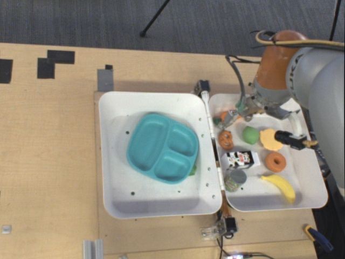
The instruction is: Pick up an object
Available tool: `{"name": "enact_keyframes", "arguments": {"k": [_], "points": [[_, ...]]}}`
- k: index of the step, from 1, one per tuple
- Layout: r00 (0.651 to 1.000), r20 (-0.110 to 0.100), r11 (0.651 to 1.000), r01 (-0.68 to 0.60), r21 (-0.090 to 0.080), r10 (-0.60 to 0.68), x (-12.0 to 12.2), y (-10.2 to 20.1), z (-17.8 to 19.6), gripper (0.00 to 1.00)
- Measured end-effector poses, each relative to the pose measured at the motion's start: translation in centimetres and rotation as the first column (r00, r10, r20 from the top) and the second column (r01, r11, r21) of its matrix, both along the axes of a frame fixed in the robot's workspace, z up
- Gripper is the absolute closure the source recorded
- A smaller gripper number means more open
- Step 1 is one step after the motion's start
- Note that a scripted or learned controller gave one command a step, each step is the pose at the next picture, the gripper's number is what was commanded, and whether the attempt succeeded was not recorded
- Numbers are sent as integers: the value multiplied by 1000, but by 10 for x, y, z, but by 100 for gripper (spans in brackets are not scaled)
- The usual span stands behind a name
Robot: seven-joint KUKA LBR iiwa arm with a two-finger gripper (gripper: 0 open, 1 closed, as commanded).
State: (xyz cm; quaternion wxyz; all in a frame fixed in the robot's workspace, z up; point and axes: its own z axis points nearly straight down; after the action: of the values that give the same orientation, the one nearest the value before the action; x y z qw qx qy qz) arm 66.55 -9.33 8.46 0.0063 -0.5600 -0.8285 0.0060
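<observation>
Low, pincer (230, 117) over right bin (315, 190)

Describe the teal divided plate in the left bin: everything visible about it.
The teal divided plate is a rounded-square tray that looks like smooth plastic, moulded into three compartments: one large on the left, two smaller on the right. It lies face up, turned at a slant, near the middle of the left white bin. Something green peeks out from under its lower right edge. The gripper is not touching it.
</observation>
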Motion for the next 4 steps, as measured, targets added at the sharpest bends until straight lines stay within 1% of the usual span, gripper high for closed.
{"name": "enact_keyframes", "arguments": {"k": [4], "points": [[1000, 0, 1000, 0, 0, 0, 0, 0, 0, 0]]}}
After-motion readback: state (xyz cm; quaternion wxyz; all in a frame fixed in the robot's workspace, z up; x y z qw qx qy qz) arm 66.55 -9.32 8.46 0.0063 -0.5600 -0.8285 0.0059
